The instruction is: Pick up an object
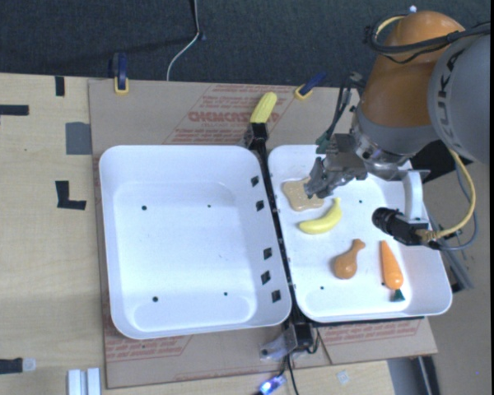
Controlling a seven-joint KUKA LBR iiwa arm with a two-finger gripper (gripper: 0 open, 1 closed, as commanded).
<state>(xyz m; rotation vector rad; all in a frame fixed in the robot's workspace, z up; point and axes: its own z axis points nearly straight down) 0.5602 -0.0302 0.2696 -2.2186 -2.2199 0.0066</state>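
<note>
**Ana:** Where does the pick stand?

**Ben:** At the approach, by the look of it. The gripper (pixel 319 186) hangs low over the right bin (pixel 424 303), at its far left corner, right above the tan flat piece (pixel 296 194) that looks like a slice of toy bread. Nothing is lifted yet.

**Ana:** So that slice is the target?

**Ben:** Most likely, though the banana (pixel 322 219) lies just beside it, nearly touching its near edge. The drumstick (pixel 347 259) and the carrot (pixel 390 270) sit further toward the near side of the same bin, well apart from the gripper. The left bin (pixel 115 179) plays no part for now.

**Ana:** Is the gripper wide or narrow?

**Ben:** That cannot be told. The tip is a dark cluster seen from above, and the arm's wrist (pixel 379 151) crowds it.

**Ana:** What does the next move call for?

**Ben:** A straight descent and a close on the slice's edge, probably. A flat thing lying on the bin floor gives little to pinch, and the divider wall between the bins is close, so a slip or a nudge of the banana seems the risk.

**Ana:** Anything else hard to read?

**Ben:** Whether the tip touches the slice already. The right part of the slice is covered by the gripper.
</note>
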